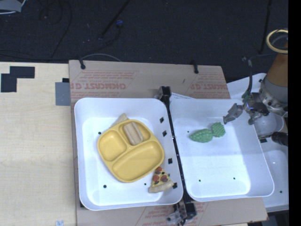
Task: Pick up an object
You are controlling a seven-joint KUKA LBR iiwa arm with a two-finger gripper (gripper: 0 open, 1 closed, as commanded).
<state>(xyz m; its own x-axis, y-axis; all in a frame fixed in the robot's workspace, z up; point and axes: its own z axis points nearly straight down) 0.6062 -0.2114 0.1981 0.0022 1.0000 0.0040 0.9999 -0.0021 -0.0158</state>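
A green bumpy toy [207, 133], like a leafy vegetable, lies in the right bin [235, 182] near its back middle. My gripper [242, 115] hangs over the back right part of that bin, just right of and above the green toy. Its fingers [231, 113] are spread open with nothing between them. The left bin [89, 182] holds a yellow divided plate [113, 147] with a tan hot-dog bun [133, 133] in one of its back compartments. A toy pizza slice [160, 180] lies at the plate's front right.
A tan wedge [123, 118] pokes out behind the yellow plate. A black divider [170, 140] runs between the two bins. The arm's orange band [278, 72] and grey wrist stand at the right edge, over a white surface beside the right bin.
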